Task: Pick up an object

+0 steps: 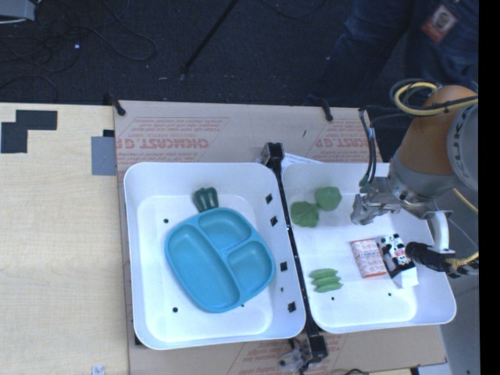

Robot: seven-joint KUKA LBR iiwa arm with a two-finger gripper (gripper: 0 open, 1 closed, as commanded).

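Hand (369, 209), grip state unclear, above right bin (426, 307), red packet (367, 257) just below it.

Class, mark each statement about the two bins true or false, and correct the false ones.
1. The blue divided tray lies in the left bin. True.
2. The pea pod lies on the blue divided tray. False: it lies on the floor of the right bin.
3. The red-and-white packet lies in the right bin. True.
4. The gripper hangs over the left bin. False: it is over the right bin.
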